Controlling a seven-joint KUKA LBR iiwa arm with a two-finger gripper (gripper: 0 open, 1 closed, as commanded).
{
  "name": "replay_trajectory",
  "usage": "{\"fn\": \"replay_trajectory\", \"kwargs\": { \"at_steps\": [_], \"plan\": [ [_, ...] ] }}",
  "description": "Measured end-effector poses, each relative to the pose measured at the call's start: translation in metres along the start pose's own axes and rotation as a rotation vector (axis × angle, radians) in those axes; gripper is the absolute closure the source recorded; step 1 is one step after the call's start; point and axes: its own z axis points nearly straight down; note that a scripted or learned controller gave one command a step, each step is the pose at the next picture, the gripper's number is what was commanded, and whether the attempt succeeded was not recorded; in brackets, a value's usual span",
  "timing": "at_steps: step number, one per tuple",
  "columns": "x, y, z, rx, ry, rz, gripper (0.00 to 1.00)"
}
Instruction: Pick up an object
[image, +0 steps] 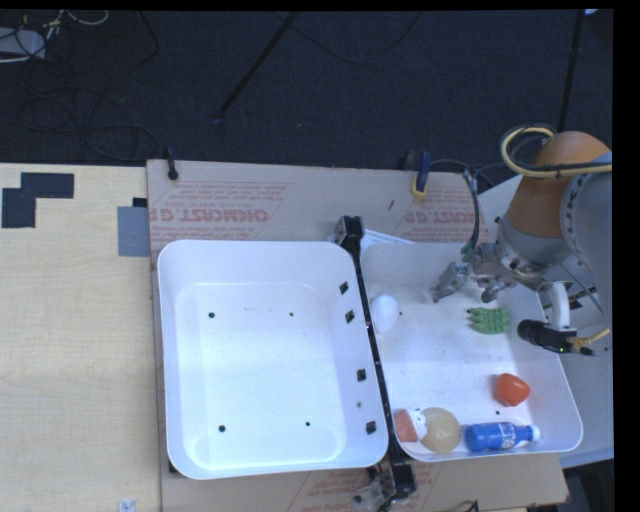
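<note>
At the far side you see a dark carpeted floor (300, 80) crossed by thin black cables (130, 50). On the left lies a pale wooden bench top (70, 350), with black blocky marks (35, 195) and a grey square (131, 230) near its far edge. A brown cardboard sheet (250, 205), printed with mirrored red lettering (215, 213), covers the bench from the middle to the right; its near edge peeks out at the bottom. A yellow clamp (421, 183) grips the cardboard's far edge. The light is even, with soft shadows.
</note>
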Motion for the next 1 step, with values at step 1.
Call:
{"fn": "replay_trajectory", "kwargs": {
  "at_steps": [1],
  "plan": [
    [-0.0009, 0.0, -0.0105, 0.0, 0.0, 0.001, 1.0]
  ]
}}
